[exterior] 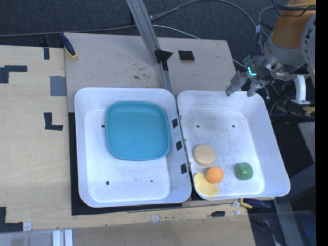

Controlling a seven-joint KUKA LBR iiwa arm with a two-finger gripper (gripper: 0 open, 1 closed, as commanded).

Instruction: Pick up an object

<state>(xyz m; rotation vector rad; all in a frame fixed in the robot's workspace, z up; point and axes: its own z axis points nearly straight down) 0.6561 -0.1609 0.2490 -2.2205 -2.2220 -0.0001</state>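
Note:
In the right bin (pixel 256 118) several small items lie near its front edge: a tan round piece (pixel 204 154), an orange ball (pixel 214 175), a yellow piece (pixel 204 186) partly under the ball, and a green round object (pixel 244 171). My gripper (pixel 242 87) hangs over the far right rim of that bin, well apart from all of them. Its two dark fingers stand apart with nothing between them.
The left bin (pixel 92 152) holds a blue square plate (pixel 137 130). A slanted metal pole (pixel 149 32) rises behind the bins. Cables run across the dark floor at the back and beside the arm at the right.

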